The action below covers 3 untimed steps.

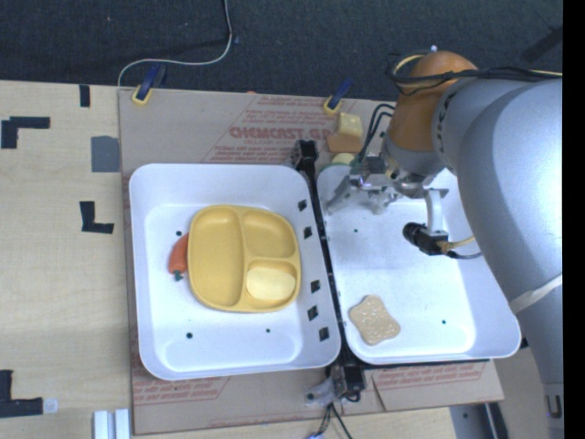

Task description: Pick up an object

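My gripper [363,188] hangs low over the back left corner of the right bin [457,291], below the orange wrist band. A beige, lumpy flat piece [375,319] lies near that bin's front left, well apart from the gripper. In the left bin [155,291] sits a yellow divided plate [228,245] with a pale yellow lump [271,283] in its lower right compartment. An orange-red object [177,255] peeks out from under the plate's left edge. Nothing shows in the gripper's grasp.
Behind the right bin's back left corner sit a yellow block [349,122], a brown block [344,142] and a small pale round thing [342,160], close to the gripper. The black divider [317,245] runs between the bins. The grey arm [512,181] covers the right bin's right side.
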Motion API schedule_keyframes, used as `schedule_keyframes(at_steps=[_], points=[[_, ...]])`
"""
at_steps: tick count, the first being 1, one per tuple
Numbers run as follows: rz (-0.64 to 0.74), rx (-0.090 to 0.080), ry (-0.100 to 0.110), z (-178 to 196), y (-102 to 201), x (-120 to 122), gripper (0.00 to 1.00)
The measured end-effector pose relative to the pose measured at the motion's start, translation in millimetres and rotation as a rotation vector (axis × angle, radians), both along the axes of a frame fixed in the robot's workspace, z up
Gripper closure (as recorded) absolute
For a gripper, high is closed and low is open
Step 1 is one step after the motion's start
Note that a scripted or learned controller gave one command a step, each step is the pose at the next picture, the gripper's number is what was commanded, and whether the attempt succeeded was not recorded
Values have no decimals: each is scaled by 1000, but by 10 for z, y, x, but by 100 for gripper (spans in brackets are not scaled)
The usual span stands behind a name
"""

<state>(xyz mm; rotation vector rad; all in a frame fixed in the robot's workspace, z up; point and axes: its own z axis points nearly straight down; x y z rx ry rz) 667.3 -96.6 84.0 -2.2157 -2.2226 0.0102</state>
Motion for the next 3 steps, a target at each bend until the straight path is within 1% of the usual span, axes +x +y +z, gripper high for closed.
schedule_keyframes(at_steps=[1, 2, 3], points=[[-3, -2, -2, 1, 1, -3, 0], [-2, 0, -4, 97, 14, 1, 100], [-2, 0, -4, 95, 14, 1, 0]])
